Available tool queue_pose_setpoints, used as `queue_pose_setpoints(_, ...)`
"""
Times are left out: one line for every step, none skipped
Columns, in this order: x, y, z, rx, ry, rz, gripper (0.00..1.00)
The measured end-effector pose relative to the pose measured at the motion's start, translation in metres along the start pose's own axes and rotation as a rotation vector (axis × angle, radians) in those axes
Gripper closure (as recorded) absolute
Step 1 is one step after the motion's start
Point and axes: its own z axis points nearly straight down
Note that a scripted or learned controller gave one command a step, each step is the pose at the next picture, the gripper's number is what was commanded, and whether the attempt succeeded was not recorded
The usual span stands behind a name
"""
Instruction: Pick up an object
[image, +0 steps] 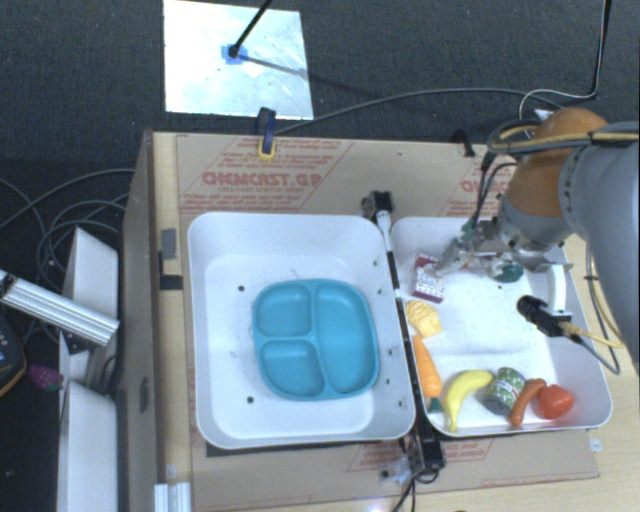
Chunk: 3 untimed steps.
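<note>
your pincer hovers low over the right bin's far end, just beside the small packet; can't tell its opening. banana and carrot lie nearer.

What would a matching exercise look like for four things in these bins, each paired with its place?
Things:
1. blue divided plastic plate
2. yellow toy banana
3. red toy tomato
4. small red-and-white packet

Places:
A. right bin, near-right corner
B. left bin, middle
C. right bin, far-left part
D. right bin, near edge, right of the orange toy carrot

Pairs: 1-B, 2-D, 3-A, 4-C
</note>
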Motion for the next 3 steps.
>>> queue_pose_setpoints(-0.005, 0.029, 0.005, 0.022, 0.006, 0.003, 0.00)
queue_pose_setpoints(-0.007, 0.028, 0.003, 0.021, 0.007, 0.003, 0.00)
queue_pose_setpoints(-0.019, 0.028, 0.007, 0.021, 0.005, 0.005, 0.00)
